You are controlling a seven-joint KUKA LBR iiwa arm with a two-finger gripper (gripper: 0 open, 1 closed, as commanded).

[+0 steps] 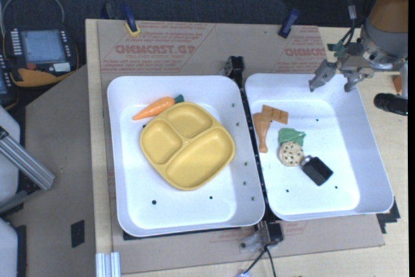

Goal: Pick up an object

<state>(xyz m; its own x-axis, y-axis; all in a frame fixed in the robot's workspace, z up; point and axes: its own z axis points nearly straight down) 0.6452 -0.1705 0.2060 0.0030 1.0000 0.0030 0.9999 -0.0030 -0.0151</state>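
Grey arm (389,16) reaches in from right, jaws spread apart.

We see open white floor along the right bin's (363,159) right side; the brown piece (264,123), green piece (291,137), cookie (290,153) and black block (317,170) crowd its left-centre.

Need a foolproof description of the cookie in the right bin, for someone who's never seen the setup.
Take the right-hand shallow white bin, the one without the yellow divided plate. Near its middle lies a cluster of small items; the round tan chocolate-chip cookie sits just below the green leafy piece and left of the black block. It is the only round, speckled item.
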